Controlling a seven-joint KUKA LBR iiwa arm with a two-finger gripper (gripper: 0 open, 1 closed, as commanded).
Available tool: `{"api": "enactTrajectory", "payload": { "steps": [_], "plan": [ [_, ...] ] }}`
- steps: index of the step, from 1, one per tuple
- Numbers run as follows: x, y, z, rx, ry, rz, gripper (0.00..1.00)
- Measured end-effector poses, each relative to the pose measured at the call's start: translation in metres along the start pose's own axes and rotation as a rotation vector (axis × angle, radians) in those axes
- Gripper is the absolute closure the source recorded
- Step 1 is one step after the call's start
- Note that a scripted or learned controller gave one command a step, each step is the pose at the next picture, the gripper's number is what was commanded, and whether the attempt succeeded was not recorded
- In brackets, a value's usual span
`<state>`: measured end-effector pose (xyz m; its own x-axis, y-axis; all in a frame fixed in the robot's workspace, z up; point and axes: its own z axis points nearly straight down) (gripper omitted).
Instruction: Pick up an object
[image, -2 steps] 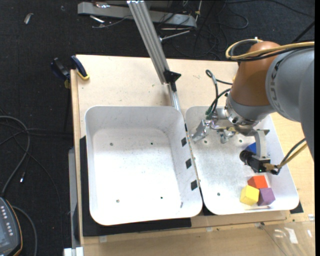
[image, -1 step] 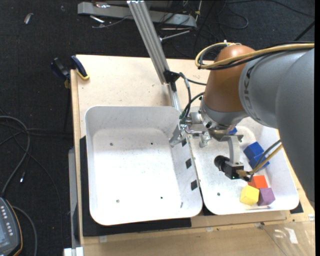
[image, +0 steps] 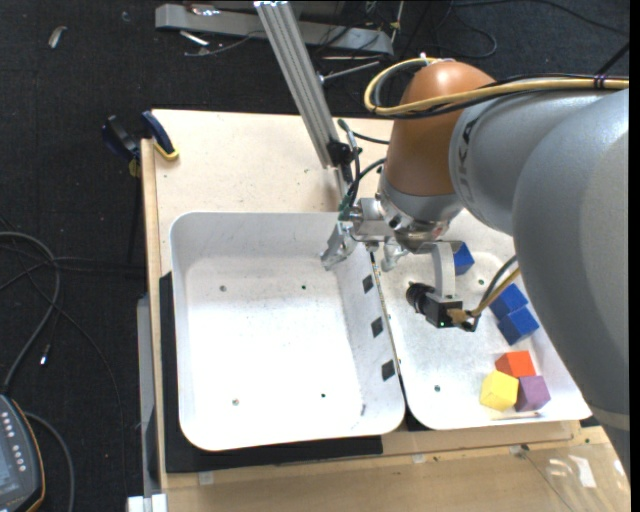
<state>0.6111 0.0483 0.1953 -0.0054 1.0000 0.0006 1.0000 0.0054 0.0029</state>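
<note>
gripper (image: 360, 252): fingers spread, over the rims where left bin (image: 260, 330) meets right bin (image: 440, 395) | right bin: blue blocks (image: 515, 312), orange block (image: 517, 363), yellow block (image: 498, 390), purple block (image: 534, 392), all apart from gripper

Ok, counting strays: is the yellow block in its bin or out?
In. The yellow block lies on the floor of the bin, inside its near rim, touching the purple block, just below the orange block.
</note>
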Motion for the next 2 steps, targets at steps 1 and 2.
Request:
{"api": "enactTrajectory", "payload": {
  "steps": [1,2],
  "plan": [
    [-0.024,0.052,-0.062,-0.008,-0.002,0.003,0.0],
    [-0.109,0.067,-0.039,0.002,-0.005,0.013,0.0]
  ]
}}
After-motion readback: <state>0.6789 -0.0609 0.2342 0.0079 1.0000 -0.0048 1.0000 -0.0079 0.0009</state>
